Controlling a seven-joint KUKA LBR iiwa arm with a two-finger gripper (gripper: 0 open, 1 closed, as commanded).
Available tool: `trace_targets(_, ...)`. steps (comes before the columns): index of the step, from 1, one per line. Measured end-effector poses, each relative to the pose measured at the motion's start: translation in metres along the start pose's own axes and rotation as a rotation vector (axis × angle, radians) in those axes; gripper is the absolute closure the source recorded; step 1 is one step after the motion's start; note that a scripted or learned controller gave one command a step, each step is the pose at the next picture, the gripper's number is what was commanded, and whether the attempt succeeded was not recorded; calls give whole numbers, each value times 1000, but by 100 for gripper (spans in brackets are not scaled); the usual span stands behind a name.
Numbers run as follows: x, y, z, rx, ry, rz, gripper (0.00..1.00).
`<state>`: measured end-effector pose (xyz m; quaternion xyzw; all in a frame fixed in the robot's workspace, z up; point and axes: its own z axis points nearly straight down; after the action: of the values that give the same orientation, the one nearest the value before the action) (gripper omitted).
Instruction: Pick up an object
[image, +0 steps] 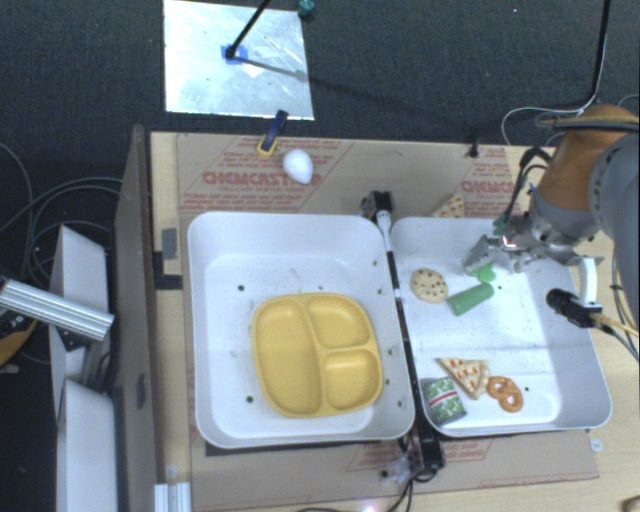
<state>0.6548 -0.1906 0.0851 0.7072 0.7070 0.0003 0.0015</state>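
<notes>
nearest the camera, along the front edge of the right bin (575, 400), three small items are seen: a green-and-white can (443, 398) lying on its side in the front left corner, a pizza slice (464, 374) just beside it, and a pretzel (505, 392) just right of the slice. further back in the same bin a chocolate-chip cookie (429, 285) lies close to the divider between the bins, and a green cylinder (470, 298) rests at a slant just right of the cookie.

the left bin (225, 250) is occupied by a yellow divided plate (318, 353) with three compartments, set toward its front right.

the arm (585, 185) is seen reaching in from the right, bent down over the rear part of the right bin, with its orange band above the grey wrist. the gripper (490, 256) is pointed down and leftward, low over the bin floor, just behind the green cylinder. a small green piece (484, 272) is seen at its tip, but whether it is gripped, and whether the jaws are apart or together, cannot be told.

behind the bins, a white egg (297, 165) is seen on the cardboard sheet (330, 170), well apart from the arm.
</notes>
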Motion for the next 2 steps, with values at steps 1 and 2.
trace_targets(1, 1, 2, -12, -5, 0, -3, 100)
trace_targets(2, 1, 2, -11, -4, 0, -3, 0)
